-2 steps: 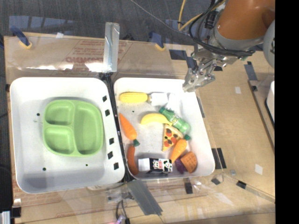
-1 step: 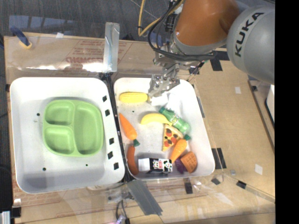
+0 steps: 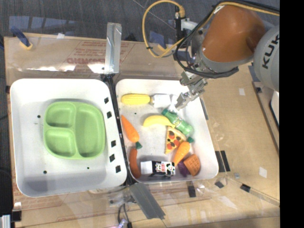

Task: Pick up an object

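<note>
My gripper hangs over the back of the right bin, on the grey arm with its orange band. It sits just above the cap end of a green bottle and right of a small white object. Nothing shows held in it. Around it in this bin lie a corn cob, a banana, a pizza slice, an orange carrot, a second carrot, a black and white carton and a brown waffle piece.
The left bin holds a green divided plate. A red sausage lies along the right bin's left wall. A yellow cable loops behind the bins. Brown bench surface lies to the right.
</note>
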Controlling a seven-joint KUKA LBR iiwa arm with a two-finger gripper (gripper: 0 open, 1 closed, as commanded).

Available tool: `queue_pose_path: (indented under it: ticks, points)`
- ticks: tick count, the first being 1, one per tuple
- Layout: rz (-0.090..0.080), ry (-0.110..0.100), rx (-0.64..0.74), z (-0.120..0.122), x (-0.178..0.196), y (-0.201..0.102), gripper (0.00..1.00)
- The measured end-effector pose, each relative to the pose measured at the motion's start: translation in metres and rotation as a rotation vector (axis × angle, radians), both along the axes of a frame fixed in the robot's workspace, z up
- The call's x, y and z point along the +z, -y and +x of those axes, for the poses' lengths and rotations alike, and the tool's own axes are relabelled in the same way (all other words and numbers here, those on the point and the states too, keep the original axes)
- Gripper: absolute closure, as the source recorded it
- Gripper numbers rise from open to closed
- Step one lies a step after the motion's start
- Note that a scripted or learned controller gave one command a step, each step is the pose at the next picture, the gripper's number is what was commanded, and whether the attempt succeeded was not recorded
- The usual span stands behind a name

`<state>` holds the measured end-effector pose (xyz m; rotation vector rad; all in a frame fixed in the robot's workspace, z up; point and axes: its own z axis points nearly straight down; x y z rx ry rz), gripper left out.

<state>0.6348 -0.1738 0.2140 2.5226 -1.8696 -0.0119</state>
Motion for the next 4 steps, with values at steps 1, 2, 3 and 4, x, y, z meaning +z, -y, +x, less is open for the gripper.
queue_pose_path:
  ticks: [1, 2, 3, 4]
  points:
    - [0.004, 0.001, 0.328, -0.033, 0.000, 0.025, 1.00]
    - [0.004, 0.004, 0.312, -0.049, 0.025, -0.058, 1.00]
    - [0.005, 0.004, 0.320, 0.001, 0.029, -0.121, 1.00]
    - [0.009, 0.005, 0.986, 0.015, -0.027, -0.098, 1.00]
